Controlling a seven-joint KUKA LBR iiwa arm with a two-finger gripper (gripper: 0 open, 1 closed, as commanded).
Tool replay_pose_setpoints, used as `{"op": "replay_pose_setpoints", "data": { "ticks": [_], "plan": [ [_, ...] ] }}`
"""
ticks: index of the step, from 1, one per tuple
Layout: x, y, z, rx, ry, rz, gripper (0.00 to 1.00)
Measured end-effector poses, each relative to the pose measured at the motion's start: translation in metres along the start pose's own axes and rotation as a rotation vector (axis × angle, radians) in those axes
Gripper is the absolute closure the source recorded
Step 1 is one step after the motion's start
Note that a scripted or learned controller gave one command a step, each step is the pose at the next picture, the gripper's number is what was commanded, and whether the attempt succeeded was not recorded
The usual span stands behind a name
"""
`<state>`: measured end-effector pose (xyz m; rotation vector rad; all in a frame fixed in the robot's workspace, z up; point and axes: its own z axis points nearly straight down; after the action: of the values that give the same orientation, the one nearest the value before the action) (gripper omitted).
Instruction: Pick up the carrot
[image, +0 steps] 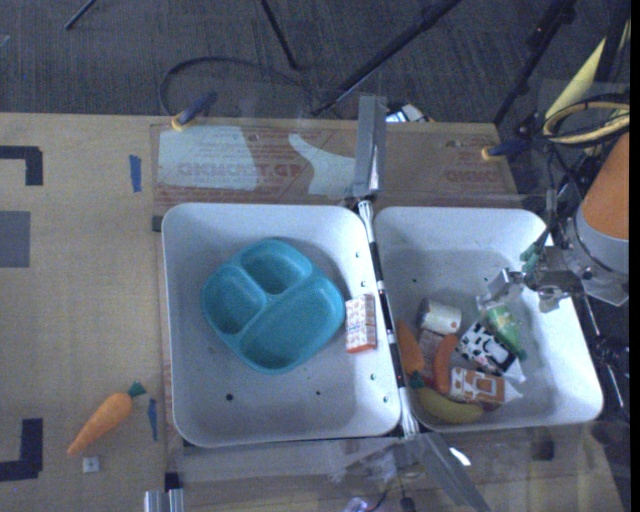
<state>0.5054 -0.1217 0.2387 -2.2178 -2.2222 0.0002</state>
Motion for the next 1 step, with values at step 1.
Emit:
{"op": "replay_pose_setpoints", "data": {
  "ticks": [1],
  "plan": [
    [-0.1016, -0.0258, 0.0902, -0.002, -0.001, -0.083, 0.0]
  ]
}}
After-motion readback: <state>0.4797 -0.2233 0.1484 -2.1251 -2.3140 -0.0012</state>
